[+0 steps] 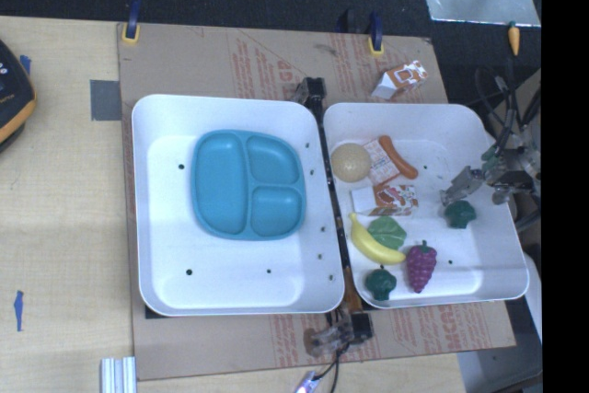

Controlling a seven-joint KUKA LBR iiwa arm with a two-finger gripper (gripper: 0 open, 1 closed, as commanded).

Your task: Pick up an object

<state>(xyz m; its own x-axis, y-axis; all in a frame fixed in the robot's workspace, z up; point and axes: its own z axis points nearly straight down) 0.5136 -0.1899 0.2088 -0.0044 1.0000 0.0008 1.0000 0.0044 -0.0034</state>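
Reaching in from the right edge, the gripper (463,187) sits low over the right bin (479,281), near its right wall. Its grey fingers are small and blurred here; whether they are spread or closed cannot be told, and nothing shows between them.

Right bin contents, toy food, mostly crowded toward the left and lower part:
- dark green broccoli piece (459,213), just below the gripper, close to it; contact cannot be judged
- round beige bun (351,162) near the upper left corner
- sausage (398,156) lying at a slant just right of the bun
- two small printed cards or packets (394,196) between bun and banana
- banana (373,243) along the left wall, a green leaf (387,231) resting against it
- purple grapes (421,265) right of the banana's end
- second dark green piece (380,282) near the bottom edge

Open floor in the right bin: a bare strip across the top right and another along the lower right, between grapes and right wall.

Left bin (156,198) holds a blue divided plate (248,184), set near the middle and toward the top; wide bare margin at left and below it.

Both bins touch along their inner walls. They sit on a cardboard sheet (230,60) clamped at the back edge. A small carton (399,80) lies on the cardboard behind the right bin, outside it.
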